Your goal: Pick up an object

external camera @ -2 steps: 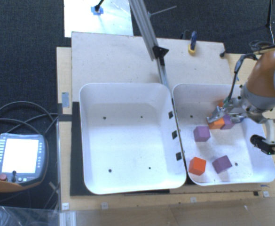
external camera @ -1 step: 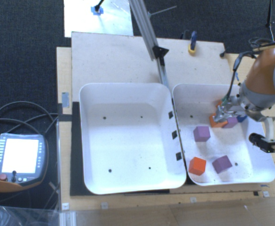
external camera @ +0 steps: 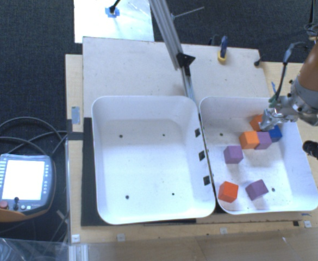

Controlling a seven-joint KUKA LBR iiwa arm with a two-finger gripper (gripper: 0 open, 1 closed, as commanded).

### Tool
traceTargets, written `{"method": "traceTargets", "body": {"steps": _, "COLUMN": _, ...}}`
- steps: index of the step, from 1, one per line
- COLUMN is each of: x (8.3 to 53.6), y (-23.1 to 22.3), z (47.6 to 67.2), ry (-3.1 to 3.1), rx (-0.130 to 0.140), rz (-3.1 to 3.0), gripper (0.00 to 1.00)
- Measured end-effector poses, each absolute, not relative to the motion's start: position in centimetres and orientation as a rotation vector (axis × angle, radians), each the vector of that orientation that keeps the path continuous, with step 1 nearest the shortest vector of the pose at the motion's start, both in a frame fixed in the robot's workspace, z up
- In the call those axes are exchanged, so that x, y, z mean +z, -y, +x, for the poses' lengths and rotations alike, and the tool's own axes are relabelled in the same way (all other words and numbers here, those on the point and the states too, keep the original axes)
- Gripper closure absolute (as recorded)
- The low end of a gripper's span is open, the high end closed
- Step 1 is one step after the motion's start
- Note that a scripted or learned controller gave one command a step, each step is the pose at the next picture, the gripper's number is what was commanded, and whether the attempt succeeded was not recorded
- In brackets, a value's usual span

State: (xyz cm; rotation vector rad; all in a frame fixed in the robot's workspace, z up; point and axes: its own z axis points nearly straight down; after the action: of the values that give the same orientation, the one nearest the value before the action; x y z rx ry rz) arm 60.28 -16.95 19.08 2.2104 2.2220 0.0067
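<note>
Camera view: hand low in right bin over the block cluster at its far side — grip state can't tell — approach step, next needs a clean close on one block.

A single fixed camera looks down at a slant from above the bench, far enough to take in both bins, left of the gripper entering at right.
</note>
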Motion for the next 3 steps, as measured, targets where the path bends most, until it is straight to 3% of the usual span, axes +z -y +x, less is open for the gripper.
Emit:
{"method": "traceTargets", "body": {"steps": 1, "x": 20.7, "y": 17.0, "z": 60.4, "ry": -2.224, "rx": 0.003, "rz": 2.214, "gripper": 1.00}}
{"method": "traceTargets", "body": {"steps": 3, "x": 22.5, "y": 5.1, "z": 57.8, "ry": -2.235, "rx": 0.005, "rz": 2.209, "gripper": 1.00}}
